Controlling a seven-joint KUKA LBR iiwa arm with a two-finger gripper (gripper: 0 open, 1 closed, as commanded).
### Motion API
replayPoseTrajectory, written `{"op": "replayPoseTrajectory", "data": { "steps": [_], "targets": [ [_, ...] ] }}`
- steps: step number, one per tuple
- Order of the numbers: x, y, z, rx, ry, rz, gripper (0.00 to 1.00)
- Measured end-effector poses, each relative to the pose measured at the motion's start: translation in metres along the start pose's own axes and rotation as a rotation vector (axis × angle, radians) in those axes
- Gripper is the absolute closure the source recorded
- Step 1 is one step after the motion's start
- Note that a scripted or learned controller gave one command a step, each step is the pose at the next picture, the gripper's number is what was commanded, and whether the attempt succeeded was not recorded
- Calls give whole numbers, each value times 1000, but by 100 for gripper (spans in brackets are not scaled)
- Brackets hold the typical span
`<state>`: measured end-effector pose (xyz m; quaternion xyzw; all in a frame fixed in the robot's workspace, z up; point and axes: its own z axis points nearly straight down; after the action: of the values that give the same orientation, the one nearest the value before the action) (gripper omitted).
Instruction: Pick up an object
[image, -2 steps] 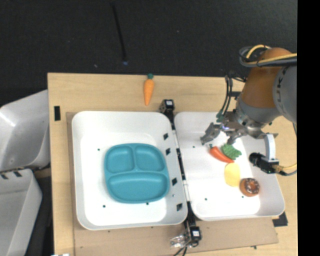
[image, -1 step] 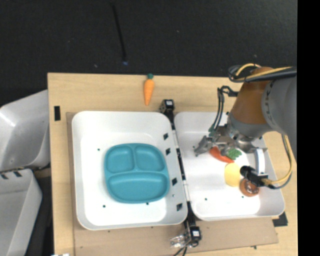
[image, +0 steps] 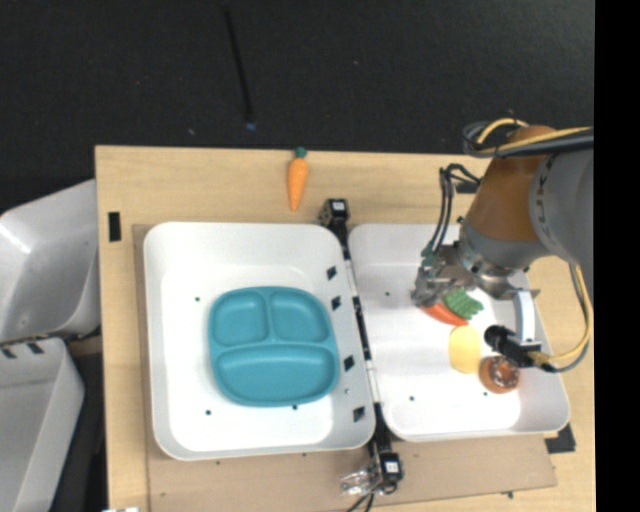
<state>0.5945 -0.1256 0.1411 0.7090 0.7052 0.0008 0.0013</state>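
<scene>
The hand (image: 437, 288) is hovering low over the orange-and-green toy carrot (image: 450, 306) in the right white bin (image: 400, 400), its grip impossible to judge, so lifting is seemingly pending.

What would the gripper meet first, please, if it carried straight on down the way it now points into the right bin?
Probably the red and green toy vegetable lying right under the gripper in the right bin. The yellow item lies off to one side. Depth is hard to judge from this slanted view.

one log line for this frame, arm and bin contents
arm: claw low in right bin | at claw: carrot-like toy | nearby: yellow piece | left bin: blue tray
</scene>
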Motion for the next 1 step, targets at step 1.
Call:
{"op": "replayPoseTrajectory", "data": {
  "steps": [1],
  "targets": [
    [-6,10,-50,-3,-1,-6,100]
  ]
}}
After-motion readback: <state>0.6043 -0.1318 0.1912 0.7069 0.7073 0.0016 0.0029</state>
